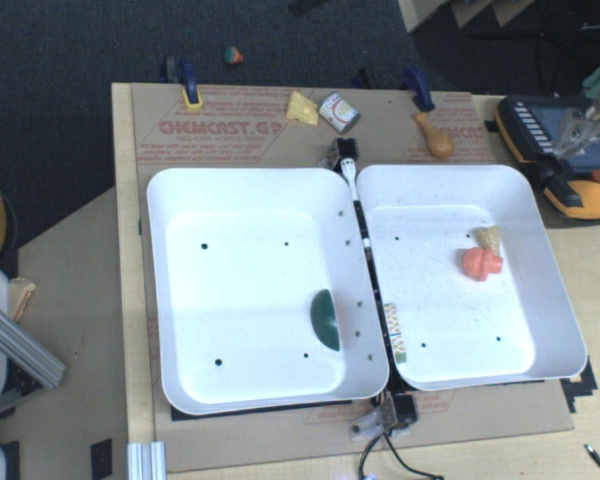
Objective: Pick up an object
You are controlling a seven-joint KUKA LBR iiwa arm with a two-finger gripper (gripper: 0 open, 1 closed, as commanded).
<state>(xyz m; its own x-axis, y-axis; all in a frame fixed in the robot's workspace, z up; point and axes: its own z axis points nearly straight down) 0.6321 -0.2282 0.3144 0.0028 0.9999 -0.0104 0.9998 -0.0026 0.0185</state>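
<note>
A dark green rounded object (325, 320) lies in the left bin (180, 208), near that bin's right wall and toward the front. In the right bin (520, 198) a pink lumpy object (480, 263) sits right of the middle, with a small tan piece (488, 237) touching its far side.
On the cardboard behind the bins lie a yellow wedge (302, 108), a small white-and-grey block (338, 112) and a tan wooden piece (435, 138). Blue clamps (188, 80) hold the board's back edge. A dark device (542, 128) sits at the far right.
</note>
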